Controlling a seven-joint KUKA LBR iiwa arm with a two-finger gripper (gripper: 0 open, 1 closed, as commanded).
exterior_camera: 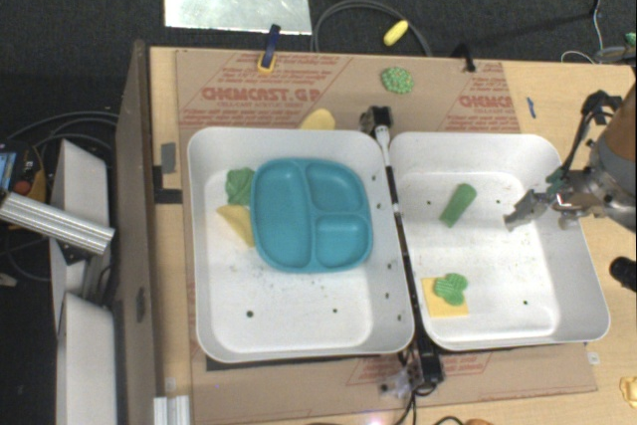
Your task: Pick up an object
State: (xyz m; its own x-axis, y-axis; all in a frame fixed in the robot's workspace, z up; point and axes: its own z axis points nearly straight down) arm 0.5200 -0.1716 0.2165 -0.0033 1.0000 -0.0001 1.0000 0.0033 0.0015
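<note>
The right bin (498, 154) holds a green cylinder (459, 204) near its middle. A green knobbly piece (451, 287) lies on a yellow square (445, 305) at the bin's front left. My gripper (526, 210) hangs over the right side of this bin, right of the cylinder and apart from it, with nothing seen in it. The left bin (289, 323) holds a blue divided plate (312, 214). A green leafy piece (239, 182) and a yellow piece (236, 222) lie at the plate's left edge.
Behind the bins on the cardboard lie a green round object (397, 80), a yellow object (318, 121) and a blue-and-yellow tool (269, 53). A yellow item (396, 33) lies on the dark floor beyond. A divider (395, 214) separates the bins.
</note>
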